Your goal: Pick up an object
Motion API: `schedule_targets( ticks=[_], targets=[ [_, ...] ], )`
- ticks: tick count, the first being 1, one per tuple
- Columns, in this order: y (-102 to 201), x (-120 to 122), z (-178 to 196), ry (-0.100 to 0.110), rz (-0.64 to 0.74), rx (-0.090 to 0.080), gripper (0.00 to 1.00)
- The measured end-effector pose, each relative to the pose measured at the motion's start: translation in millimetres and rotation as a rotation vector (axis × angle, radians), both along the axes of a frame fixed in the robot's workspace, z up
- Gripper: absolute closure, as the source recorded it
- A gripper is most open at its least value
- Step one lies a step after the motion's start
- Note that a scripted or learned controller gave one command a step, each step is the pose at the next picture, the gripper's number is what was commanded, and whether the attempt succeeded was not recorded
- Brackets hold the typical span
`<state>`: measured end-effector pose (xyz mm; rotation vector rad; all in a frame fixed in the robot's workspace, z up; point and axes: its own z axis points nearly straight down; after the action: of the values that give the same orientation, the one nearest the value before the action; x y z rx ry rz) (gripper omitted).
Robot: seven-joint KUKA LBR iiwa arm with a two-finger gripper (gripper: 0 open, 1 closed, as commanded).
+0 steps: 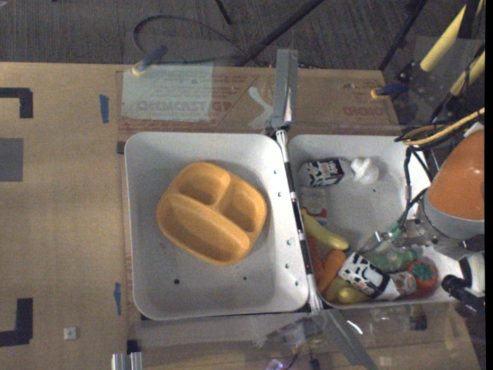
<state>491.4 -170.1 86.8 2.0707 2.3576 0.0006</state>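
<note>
The likeliest things to be picked lie heaped in the right bin [385, 199], crowded toward its six o'clock edge: a small black-and-white carton [363, 275] lying on its side, a yellow banana [325, 233] at about ten o'clock from it, an orange carrot [331, 267] just beside it at nine o'clock, and a red, tomato-like piece [420, 277] at three o'clock. A greenish, shiny item, perhaps a bottle, lies just above the carton, though the view is too blurred there to be sure. A second black-and-white carton [322, 172] rests apart near the bin's eleven o'clock corner, with a white crumpled lump [365, 169] just at its three o'clock side. The gripper [400, 237] hangs low over the heap, at about one o'clock from the lower carton; how its tips are set cannot be told, nor whether anything sits between them. The arm [462, 191] enters from three o'clock. In the left bin [154, 284] sits a yellow divided plate [212, 212], a little toward twelve o'clock of centre.
</note>
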Motion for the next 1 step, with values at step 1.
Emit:
schedule_targets(
  ticks=[1],
  targets=[
    [25.8,-11.1,75.6,0.001,-0.083,0.002,0.0]
  ],
)
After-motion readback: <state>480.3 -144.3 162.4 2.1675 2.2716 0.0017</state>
